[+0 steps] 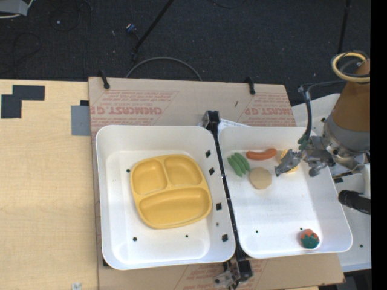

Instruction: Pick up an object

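Counter (42,192): nearest the viewer along the lower edge; pale wood-toned surface bearing a brown cardboard sheet (181,104) with mirrored red lettering, on which both bins rest.
Left bin (115,162): shallow, white, lying beside its twin, the two touching along a dark central divider strip.
Right bin (329,222): shallow, white, holding the small items.
Arm (354,110): grey, with an orange band above the wrist, entering from the right side of the view and standing over the right bin's right edge.
Yellow tray (171,190): three-compartment plate, lying flat and slightly turned in the middle of the left bin.
Pincer (290,162): dark fingers low over the upper right part of the right bin; whether they are open or closed cannot be told, and nothing is seen held between them.
Green pod (239,164): lies at a slant in the upper left of the right bin, near the divider.
Sausage (261,154): orange-red, lies lengthwise just beyond the green pod, toward the far wall.
Tan disc (260,178): round, flat, just right of the green pod and below the sausage.
Yellow piece (292,168): small, partly hidden, touching or just beside the pincer fingers.
Red-and-green item (309,238): small, well apart from the others, in the near right corner of the right bin.
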Motion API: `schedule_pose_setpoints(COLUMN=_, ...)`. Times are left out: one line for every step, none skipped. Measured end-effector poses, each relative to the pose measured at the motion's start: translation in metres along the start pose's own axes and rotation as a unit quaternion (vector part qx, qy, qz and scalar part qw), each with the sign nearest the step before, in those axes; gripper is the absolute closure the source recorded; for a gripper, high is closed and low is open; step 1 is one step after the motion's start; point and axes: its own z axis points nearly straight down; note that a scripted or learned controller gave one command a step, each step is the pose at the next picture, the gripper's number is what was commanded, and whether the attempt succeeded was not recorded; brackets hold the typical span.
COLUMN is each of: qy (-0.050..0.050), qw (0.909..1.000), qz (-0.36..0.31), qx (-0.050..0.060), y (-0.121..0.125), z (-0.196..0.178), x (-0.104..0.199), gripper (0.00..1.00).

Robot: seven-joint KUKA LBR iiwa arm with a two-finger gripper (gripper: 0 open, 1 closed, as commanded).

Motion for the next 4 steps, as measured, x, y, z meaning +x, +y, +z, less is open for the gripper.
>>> schedule_pose_setpoints(qy=-0.001, qw=1.0000, qz=-0.001, qx=-0.005, y=0.002, z=-0.005, x=0.000, gripper=0.00)
schedule_pose_setpoints(qy=-0.001, qw=1.0000, qz=0.000, qx=-0.003, y=-0.003, z=0.040, x=-0.005, gripper=0.00)
schedule_pose_setpoints(qy=0.000, qw=1.0000, qz=-0.001, qx=-0.003, y=-0.008, z=0.086, x=0.000, gripper=0.00)
schedule_pose_setpoints(qy=-0.001, qw=1.0000, qz=0.000, qx=-0.006, y=-0.008, z=0.134, x=0.000, gripper=0.00)
